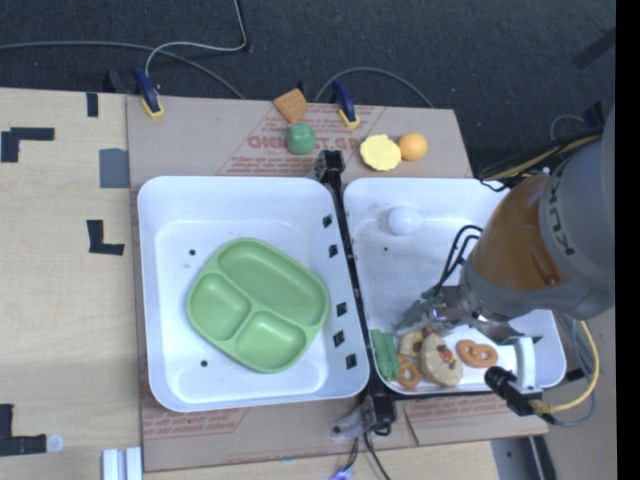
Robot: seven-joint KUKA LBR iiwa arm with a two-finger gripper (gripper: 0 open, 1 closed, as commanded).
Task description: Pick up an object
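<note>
In the right bin's (520,193) near corner we find the likely targets: a pretzel-shaped piece (476,352), a tan cookie-like lump (440,360), an orange ring (409,373) and a green strip (384,352), packed together and touching one another. The gripper (428,315) hangs just above this cluster on the grey-and-orange arm (530,248), but at this slant we cannot tell whether its fingers are spread or closed, and nothing shows between them. To do this step well, we judge the arm should settle on one piece at the pile's edge, perhaps the pretzel, and descend squarely so neighbours are not dragged along. A white ball (404,220) lies well apart toward the bin's far side. The left bin (160,268) holds a green divided plate (258,304). Beyond the bins, on the table, sit a yellow piece (380,152), an orange ball (412,146), a green block (300,139) and a tan block (290,104).
</note>
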